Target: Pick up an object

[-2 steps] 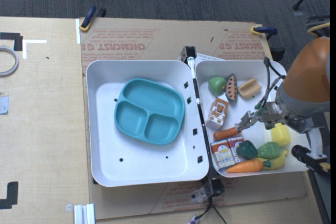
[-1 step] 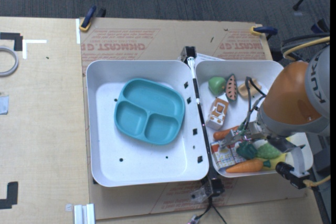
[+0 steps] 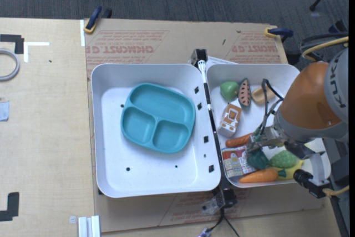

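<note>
My gripper (image 3: 258,142) is low in the front half of the right bin (image 3: 277,69), reaching in from the right under the orange wrist band. It hovers over or touches a cluster of toy foods: a small orange carrot (image 3: 237,141) just to its left, a dark green piece (image 3: 258,160) right below it, and a light green bumpy piece (image 3: 284,159) to the right. A larger carrot (image 3: 259,176) lies along the bin's front wall. Whether anything is held cannot be made out.
The right bin also holds a green round fruit (image 3: 228,89), a watermelon slice (image 3: 244,91), a tan piece (image 3: 258,95), a small white carton (image 3: 229,119) and a printed packet (image 3: 235,162). A teal divided plate (image 3: 158,117) lies in the left bin (image 3: 111,164).
</note>
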`<state>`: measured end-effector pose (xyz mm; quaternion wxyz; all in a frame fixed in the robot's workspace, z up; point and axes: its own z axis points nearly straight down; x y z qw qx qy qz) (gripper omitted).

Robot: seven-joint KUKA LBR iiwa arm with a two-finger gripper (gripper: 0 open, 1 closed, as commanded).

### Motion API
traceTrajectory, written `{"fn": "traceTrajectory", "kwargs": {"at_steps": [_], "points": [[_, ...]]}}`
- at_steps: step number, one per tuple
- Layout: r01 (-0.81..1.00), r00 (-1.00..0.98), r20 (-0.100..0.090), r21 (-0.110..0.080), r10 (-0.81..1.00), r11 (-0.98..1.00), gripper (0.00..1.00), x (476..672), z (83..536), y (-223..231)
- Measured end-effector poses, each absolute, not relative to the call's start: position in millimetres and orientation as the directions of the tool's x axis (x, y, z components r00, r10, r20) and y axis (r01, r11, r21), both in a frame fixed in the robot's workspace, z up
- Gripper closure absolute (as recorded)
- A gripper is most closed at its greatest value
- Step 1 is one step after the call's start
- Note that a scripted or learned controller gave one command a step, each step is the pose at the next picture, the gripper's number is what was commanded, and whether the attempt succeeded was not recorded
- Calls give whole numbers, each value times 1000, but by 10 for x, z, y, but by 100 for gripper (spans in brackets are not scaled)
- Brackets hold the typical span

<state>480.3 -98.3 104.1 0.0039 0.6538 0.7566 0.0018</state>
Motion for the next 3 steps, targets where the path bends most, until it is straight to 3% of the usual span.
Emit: {"fn": "traceTrajectory", "kwargs": {"at_steps": [1, 2, 3], "points": [[989, -146, -3, 7, 989, 146, 0, 4802, 1041, -982], [984, -177, 0, 0, 984, 177, 0, 5112, 921, -989], [914, -405, -1, 1, 914, 405, 0, 5229, 924, -986]]}}
